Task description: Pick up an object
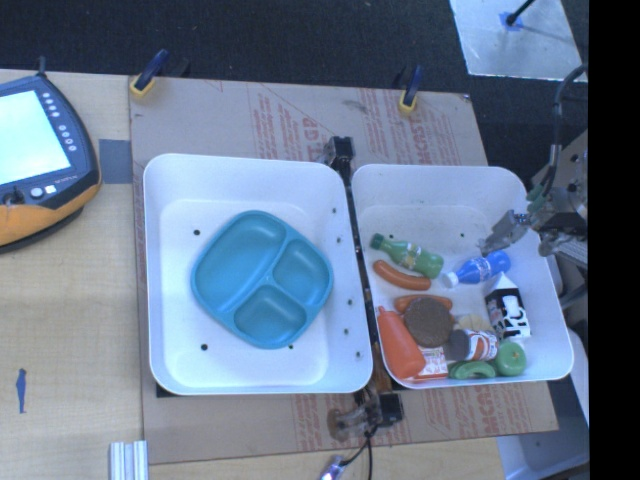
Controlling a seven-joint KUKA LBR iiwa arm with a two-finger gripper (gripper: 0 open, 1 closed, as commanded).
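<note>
The right bin (440, 183) holds several small toy items. Among them are a green bottle (408, 255), a red sausage (400, 275), a blue bottle (478, 268), a black-and-white bottle (508, 311) and a brown round patty (430, 320). An orange carrot-like piece (398, 348) and green pieces (492, 365) lie along the front wall. My gripper (503, 231) reaches in over the bin's right rim. It sits just above and right of the blue bottle, and nothing is seen held in it.
The left bin (170, 268) carries a blue divided plate (262, 278). A tablet in an orange case (40, 158) lies at the bench's far left. Clamps (148, 73) hold the cardboard at the back edge.
</note>
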